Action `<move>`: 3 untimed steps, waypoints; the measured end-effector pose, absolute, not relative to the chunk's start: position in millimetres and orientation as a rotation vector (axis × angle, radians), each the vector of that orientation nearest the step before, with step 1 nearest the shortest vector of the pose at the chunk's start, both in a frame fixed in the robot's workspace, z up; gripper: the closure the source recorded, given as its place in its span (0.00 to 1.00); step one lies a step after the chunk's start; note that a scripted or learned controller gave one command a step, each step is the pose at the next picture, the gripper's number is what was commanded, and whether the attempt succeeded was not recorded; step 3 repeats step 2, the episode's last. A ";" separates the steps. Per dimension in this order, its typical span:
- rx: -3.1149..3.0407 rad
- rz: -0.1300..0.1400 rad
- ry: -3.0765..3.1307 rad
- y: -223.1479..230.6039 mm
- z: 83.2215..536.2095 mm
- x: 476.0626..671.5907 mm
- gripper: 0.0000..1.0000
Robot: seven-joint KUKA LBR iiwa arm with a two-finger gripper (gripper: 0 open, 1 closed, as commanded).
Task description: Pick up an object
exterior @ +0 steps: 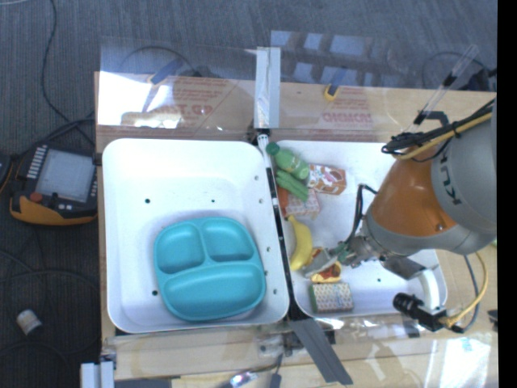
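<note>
In the right bin a banana, a green bottle, a snack packet and a small box lie along the left wall. The gripper hangs low just right of the banana; how far it is open cannot be told. The left bin holds a turquoise divided plate, and the grey arm with its orange band bends in from the right.

Glossy white plastic bins, a smooth teal plastic tray, matt grey carpet.
</note>
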State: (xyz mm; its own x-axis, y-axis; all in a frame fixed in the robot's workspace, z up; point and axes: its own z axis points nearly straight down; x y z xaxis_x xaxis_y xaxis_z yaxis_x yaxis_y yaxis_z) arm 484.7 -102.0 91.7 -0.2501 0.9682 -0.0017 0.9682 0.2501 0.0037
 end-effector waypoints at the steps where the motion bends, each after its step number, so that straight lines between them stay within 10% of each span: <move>1: 1.795 0.010 2.571 -113.8 89.7 487.1 0.00; 3: 1.868 0.016 2.519 -130.6 89.5 488.3 0.00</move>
